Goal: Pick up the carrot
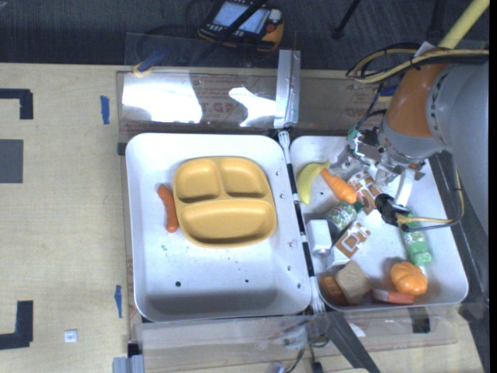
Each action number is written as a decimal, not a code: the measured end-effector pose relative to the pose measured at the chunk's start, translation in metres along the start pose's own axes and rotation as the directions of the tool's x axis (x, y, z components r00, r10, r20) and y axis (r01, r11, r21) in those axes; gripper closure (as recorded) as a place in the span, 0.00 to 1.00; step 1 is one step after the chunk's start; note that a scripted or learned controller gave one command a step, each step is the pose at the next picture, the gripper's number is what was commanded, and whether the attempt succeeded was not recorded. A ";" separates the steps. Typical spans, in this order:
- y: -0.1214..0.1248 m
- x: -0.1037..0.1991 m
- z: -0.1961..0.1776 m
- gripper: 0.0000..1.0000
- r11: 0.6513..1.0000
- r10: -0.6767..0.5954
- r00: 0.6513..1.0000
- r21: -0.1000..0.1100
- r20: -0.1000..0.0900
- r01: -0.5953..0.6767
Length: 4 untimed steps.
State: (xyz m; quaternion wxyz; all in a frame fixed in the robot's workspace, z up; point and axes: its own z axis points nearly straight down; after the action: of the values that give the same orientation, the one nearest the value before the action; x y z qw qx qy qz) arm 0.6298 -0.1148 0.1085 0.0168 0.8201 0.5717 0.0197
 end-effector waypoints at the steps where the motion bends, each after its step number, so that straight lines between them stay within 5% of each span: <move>1: -0.024 -0.004 -0.002 0.00 0.995 0.098 0.995 -0.005 0.005 -0.098; 2: -0.029 0.023 -0.077 0.00 0.999 -0.015 1.000 0.050 0.013 0.014; 3: -0.012 -0.007 0.003 0.00 0.984 -0.171 0.985 0.050 0.005 0.171; 4: -0.010 -0.007 -0.007 1.00 0.984 -0.171 0.985 0.047 0.006 0.170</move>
State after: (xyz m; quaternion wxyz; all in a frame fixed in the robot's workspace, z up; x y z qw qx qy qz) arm 0.6174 -0.1174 0.1154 0.0022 0.7684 0.6400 0.0008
